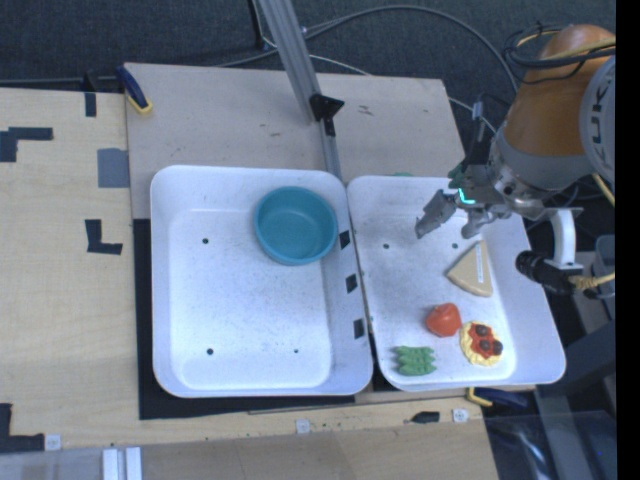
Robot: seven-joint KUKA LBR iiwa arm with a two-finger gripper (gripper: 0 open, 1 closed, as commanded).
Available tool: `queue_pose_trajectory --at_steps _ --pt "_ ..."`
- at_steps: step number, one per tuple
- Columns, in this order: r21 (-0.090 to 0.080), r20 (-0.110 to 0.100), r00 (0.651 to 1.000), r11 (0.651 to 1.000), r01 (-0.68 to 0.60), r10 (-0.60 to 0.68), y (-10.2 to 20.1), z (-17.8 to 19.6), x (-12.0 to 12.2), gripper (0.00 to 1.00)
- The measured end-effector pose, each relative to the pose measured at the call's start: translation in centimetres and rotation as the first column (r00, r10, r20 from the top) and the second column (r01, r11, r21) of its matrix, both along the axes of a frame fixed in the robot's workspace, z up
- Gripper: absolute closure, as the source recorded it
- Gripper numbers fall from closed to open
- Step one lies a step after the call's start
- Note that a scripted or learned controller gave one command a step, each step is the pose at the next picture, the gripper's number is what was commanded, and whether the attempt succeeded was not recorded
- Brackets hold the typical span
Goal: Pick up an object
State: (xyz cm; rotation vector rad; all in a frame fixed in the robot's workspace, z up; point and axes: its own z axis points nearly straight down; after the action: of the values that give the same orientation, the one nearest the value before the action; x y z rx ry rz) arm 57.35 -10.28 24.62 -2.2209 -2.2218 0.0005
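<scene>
Reaching in from the right, the grey arm (560, 98) with its orange band leans over the right bin (400, 268), wrist angled down and to the left. The gripper (452, 223) hangs above the upper part of that bin, its two dark fingers (434, 214) spread apart with nothing between them, a small green light glowing at the wrist just above.

Below the fingers, a pale wedge-shaped piece (473, 271) lies near the bin's right wall, close to the gripper but apart from it. Lower down, a red round piece (443, 319) sits just beside a yellow piece with red dots (481, 343), and a green toy (414, 360) rests at the front edge, near both.

Over in the left bin (200, 308), a blue bowl (295, 224) stands upright in the upper right corner, well apart from the arm. A metal pole (290, 38) slants down to the seam between the bins.
</scene>
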Motion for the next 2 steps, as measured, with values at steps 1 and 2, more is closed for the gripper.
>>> queue_pose_trajectory --at_steps 1,2 --pt "0.000 0.000 1.000 1.000 0.000 0.000 0.0 0.0 0.0 0.00" --pt "0.001 -0.005 1.000 1.000 0.000 0.000 0.6 -6.1 -0.4 0.00"
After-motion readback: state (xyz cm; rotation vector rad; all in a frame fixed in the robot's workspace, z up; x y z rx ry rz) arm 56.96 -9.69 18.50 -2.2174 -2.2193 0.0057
